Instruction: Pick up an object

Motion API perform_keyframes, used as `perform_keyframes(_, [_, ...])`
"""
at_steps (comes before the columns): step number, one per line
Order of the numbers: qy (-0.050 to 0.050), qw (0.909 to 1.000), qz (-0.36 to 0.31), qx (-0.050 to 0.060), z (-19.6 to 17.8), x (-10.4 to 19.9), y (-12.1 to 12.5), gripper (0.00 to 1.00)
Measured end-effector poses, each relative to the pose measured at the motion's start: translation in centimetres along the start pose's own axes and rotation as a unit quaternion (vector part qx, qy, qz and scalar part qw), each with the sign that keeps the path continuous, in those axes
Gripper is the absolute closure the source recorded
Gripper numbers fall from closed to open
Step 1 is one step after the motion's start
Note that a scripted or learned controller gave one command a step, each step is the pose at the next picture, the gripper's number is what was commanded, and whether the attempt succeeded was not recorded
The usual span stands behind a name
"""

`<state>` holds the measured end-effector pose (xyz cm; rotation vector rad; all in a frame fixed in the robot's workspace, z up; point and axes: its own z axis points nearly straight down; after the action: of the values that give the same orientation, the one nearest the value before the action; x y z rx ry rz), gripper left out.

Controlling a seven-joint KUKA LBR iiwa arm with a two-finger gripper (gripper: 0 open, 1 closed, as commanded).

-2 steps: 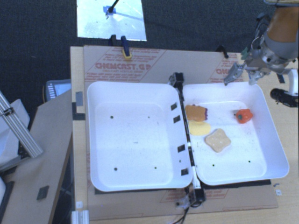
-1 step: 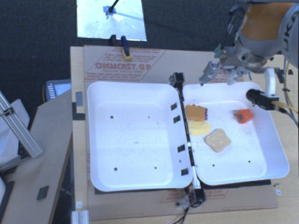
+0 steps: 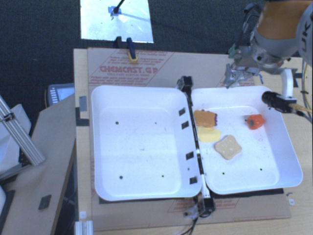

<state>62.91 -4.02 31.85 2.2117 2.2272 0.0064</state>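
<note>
Gripper (image 3: 234, 77) hanging above the far rim of the right bin (image 3: 286, 173), fingers pointing down; how far apart, cannot tell, and nothing seen between them. Lying in that bin, below and nearer the camera: orange-brown slab (image 3: 205, 118) by the divider, yellow piece (image 3: 209, 134) touching its near edge, tan toast shape (image 3: 228, 147) just beside, small red-orange object (image 3: 254, 122) off right, well apart from the gripper
</note>
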Motion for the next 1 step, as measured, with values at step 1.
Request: perform_keyframes(1, [0.001, 1.0, -0.003, 0.004, 2.12, 9.92, -5.09, 1.0])
